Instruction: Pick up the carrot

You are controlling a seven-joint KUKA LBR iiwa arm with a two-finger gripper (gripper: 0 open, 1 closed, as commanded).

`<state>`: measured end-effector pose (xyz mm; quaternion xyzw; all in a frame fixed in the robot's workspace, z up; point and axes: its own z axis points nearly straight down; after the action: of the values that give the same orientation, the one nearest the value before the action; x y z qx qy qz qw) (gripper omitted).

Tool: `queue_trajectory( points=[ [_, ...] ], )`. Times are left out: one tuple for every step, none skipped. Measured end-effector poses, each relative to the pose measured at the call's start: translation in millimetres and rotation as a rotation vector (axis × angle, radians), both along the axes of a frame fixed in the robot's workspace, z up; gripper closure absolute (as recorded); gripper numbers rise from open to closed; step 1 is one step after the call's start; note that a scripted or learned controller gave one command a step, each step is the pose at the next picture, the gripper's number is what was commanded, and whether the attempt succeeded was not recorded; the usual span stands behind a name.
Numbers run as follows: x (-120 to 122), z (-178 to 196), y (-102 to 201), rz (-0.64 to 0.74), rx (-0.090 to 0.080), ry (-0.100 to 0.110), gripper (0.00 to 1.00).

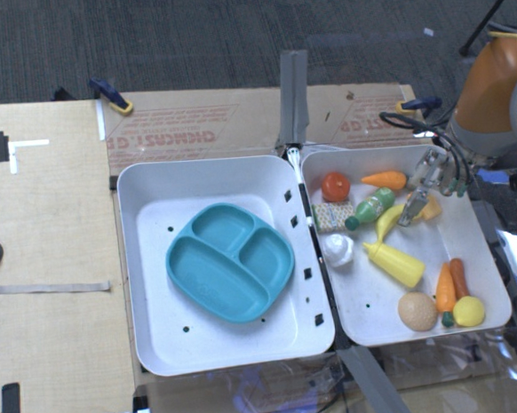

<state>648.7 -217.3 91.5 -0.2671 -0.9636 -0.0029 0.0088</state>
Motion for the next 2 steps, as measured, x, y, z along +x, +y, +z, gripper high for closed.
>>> queue_trajectory(
  points=[
    [0.6,-0.8,2.2,-0.172,0.001,0.007,0.0],
    [-1.9,-2.7,3.2,-0.613,-0.007,0.012,0.0]
  ],
)
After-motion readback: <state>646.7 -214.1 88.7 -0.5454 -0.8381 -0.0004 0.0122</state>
